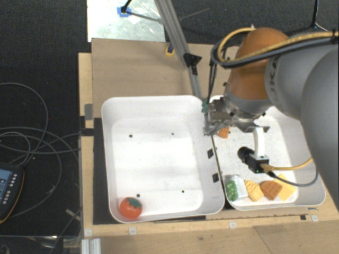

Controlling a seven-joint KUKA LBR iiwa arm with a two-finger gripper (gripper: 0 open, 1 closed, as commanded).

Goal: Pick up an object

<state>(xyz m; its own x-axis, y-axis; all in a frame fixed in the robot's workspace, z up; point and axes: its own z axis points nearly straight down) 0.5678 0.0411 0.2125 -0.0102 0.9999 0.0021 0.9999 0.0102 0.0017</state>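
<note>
My gripper [216, 125] hangs low over the left edge of the right bin [296, 157], close to the wall shared with the left bin [153, 142]. A small orange object [223, 133] sits right beneath the gripper, touching or nearly touching it; whether it is held is unclear. At the near edge of the right bin lie a green item [231, 187], a yellow-orange piece [253, 190], a brown-orange waffle-like piece [270, 189] and a yellow piece [286, 192]. A red tomato-like ball [130, 207] rests in the near left corner of the left bin.
A grey slanted pole [175, 30] runs from the top down to the bins' shared back corner. Cables and a handheld device [8, 187] lie on the dark floor at left. The bulky arm covers the back of the right bin.
</note>
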